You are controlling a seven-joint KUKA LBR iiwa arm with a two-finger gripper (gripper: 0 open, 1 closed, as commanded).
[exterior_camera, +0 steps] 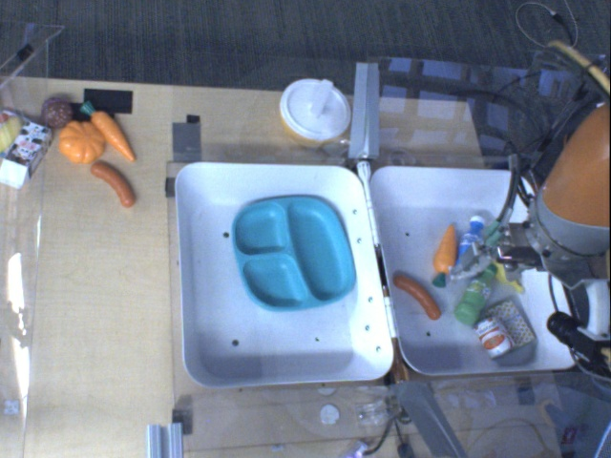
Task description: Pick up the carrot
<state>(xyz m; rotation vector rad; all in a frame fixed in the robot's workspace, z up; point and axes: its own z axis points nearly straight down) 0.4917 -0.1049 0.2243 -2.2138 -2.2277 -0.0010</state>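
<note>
While the claw [487,256] hangs low over the right bin [420,346], whether it is released or clenched cannot be told. Just left of it lies the carrot [445,248], beside a blue bottle [470,239], a green bottle [471,301], a sausage [417,295] and a can [493,336] whose label is unreadable. A blue divided plate [291,251] sits in the left bin [205,284] on the wooden bench [86,294].

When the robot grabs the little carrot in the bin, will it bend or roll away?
Probably not bend: the carrot looks like a hard, shiny plastic toy, so it should stay stiff. It might roll or slip, since it is rounded and tapered. It looks small and likely light, and the blue bottle lies close beside it, so the gripper may nudge it.
</note>
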